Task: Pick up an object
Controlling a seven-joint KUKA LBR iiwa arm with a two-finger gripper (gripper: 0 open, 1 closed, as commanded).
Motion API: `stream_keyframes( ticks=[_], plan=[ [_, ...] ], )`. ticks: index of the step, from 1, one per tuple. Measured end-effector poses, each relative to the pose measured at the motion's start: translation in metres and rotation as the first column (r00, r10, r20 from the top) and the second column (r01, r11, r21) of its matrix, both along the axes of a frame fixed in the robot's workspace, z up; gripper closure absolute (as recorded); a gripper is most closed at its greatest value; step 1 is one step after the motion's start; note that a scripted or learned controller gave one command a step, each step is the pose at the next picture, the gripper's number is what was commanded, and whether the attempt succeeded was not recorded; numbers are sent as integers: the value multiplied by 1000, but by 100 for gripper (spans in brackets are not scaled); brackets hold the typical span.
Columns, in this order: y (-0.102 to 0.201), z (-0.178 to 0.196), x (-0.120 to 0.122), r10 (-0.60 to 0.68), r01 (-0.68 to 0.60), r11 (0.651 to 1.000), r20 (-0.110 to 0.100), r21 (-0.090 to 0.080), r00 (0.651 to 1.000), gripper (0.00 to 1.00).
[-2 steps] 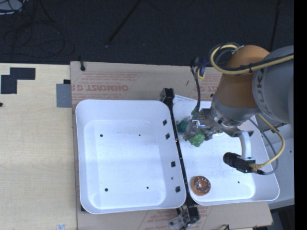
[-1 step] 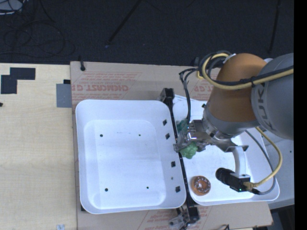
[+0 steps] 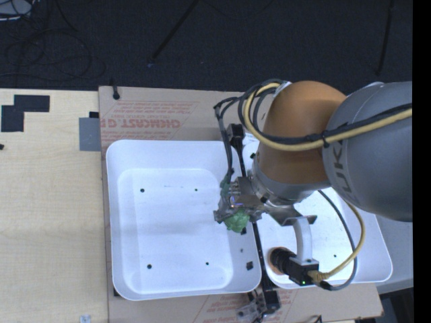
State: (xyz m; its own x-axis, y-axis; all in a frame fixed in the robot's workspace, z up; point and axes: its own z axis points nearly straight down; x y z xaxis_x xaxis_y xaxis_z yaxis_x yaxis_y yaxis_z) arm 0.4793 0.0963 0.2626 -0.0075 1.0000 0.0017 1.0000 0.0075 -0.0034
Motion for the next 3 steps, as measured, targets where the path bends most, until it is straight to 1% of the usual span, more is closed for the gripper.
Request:
stream_keyframes(
  ticks=[1, 2, 3],
  plan=[
    [-4, 8, 1, -5, 5, 1000, -5, -2, 1000, 100],
    [65, 37, 4, -2, 2, 1000, 2, -1, 1000, 100],
    [63, 36, 4, -4, 4, 1000, -1, -3, 1000, 0]
  ],
)
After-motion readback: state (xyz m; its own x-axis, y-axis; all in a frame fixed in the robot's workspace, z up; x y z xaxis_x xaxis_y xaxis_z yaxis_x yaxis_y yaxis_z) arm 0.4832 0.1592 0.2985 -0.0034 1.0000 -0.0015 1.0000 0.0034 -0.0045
